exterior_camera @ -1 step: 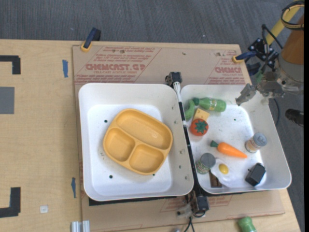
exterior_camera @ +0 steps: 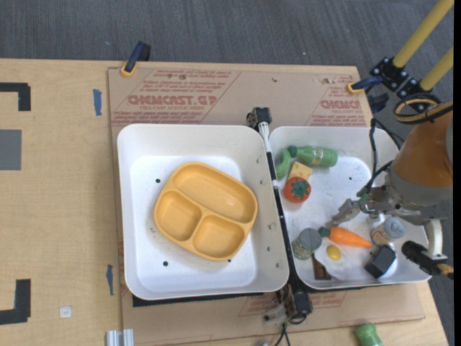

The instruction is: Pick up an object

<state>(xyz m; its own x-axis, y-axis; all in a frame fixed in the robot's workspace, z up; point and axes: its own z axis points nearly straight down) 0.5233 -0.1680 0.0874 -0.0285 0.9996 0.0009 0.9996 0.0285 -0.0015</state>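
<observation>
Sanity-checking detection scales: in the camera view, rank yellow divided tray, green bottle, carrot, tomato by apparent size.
1. yellow divided tray, by far the largest
2. green bottle
3. carrot, nearly the bottle's length but thinner, so close
4. tomato

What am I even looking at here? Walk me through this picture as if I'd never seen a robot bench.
This is one camera fixed above a workbench, looking down at a slant. The grey machine with an orange band coming in from the right is a robot arm; at its end sits a gripper, a two-finger claw for picking things up.

On the bench are two shallow white bins. The left bin holds a yellow divided tray. The right bin holds toy food and odds and ends: a green bottle, a tomato, a carrot, a fried egg.

The gripper hovers low in the right bin, just above the carrot. Nothing shows between its fingers, so I would not say it holds anything.
</observation>
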